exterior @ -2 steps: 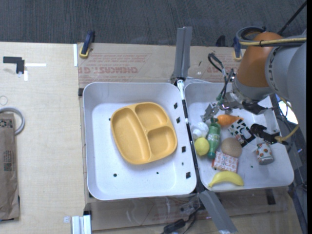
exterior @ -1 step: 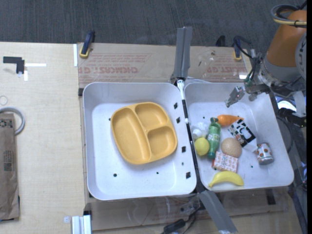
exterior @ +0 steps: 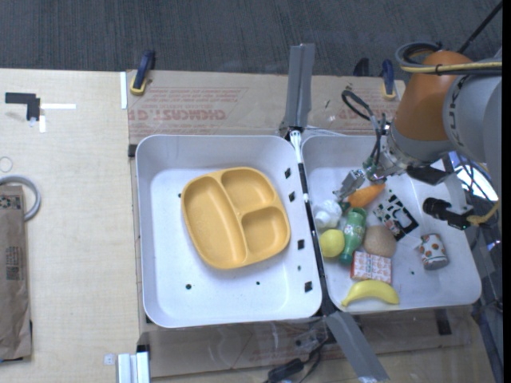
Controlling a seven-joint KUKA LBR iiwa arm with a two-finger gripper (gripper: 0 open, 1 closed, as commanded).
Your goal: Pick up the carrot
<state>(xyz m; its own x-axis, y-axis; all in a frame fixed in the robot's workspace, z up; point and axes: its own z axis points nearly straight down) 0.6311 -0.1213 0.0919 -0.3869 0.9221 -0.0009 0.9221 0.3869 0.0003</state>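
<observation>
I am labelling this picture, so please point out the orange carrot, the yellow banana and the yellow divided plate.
Orange carrot (exterior: 368,195): camera view, middle of its body.
Yellow banana (exterior: 370,294): camera view, middle of its curve.
Yellow divided plate (exterior: 209,218): camera view, its large compartment's floor.

**Crowded right bin, open left bin**

The right bin is packed along its left half: the carrot lies hemmed by the gripper on its far-left side, a black-and-white card to its right, and a green bottle just near of it. A lemon, potato, red carton and banana block the near-left approach. A small can stands apart to the right, with bare floor around it. In the left bin, a yellow divided plate takes the middle; bare floor runs all around it.
</observation>
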